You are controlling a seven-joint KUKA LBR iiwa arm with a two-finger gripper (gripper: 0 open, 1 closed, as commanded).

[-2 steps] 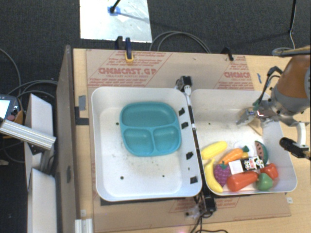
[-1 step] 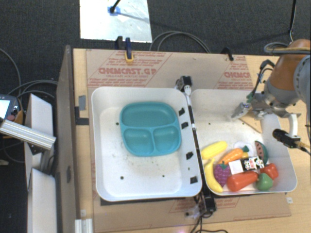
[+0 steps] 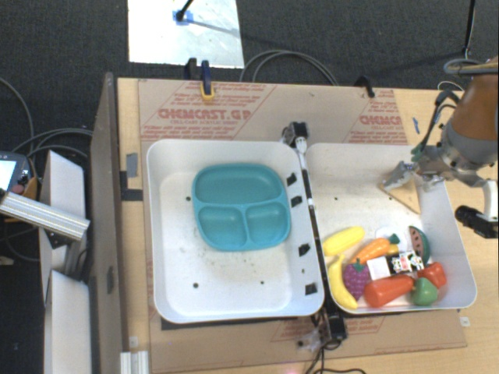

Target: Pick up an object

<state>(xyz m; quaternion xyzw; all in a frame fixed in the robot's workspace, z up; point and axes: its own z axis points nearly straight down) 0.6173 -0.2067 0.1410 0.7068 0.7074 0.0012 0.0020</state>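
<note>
Grey two-finger gripper [image 3: 400, 176] over the right shallow white bin [image 3: 460, 240]
Fingers spread apart, holding nothing; plastic toy fruit pile [image 3: 386, 267] lies near; teal divided plate [image 3: 240, 206] in left bin

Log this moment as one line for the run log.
gripper: above right bin, upper part | toys: bottom of bin | held: nothing seen

Toy food pile [image 3: 386, 273] lies heaped in right bin's [image 3: 355, 170] near corner.
</note>
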